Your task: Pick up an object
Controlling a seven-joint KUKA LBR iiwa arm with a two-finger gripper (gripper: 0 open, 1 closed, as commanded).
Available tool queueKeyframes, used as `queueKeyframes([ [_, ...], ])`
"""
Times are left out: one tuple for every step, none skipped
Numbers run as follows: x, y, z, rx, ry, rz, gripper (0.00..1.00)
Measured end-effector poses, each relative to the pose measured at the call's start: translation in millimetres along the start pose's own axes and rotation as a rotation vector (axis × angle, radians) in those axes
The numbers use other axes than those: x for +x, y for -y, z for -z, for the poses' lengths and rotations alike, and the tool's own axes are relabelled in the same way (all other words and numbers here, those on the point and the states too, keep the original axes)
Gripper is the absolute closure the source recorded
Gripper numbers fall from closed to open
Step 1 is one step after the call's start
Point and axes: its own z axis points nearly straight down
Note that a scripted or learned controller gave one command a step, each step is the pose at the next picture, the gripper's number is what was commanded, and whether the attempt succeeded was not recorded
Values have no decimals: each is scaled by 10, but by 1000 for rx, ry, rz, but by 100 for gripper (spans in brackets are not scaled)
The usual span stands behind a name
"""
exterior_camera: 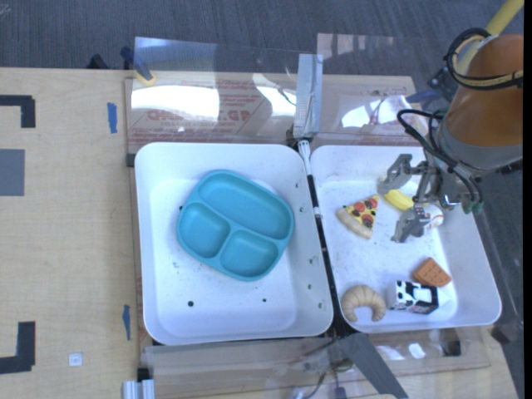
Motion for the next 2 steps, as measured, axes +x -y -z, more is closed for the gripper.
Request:
queueKeyframes([
  [-737, 290, -1102, 1, 10, -275, 0],
  [-764, 280, -974, 2, 19, -271, 100],
])
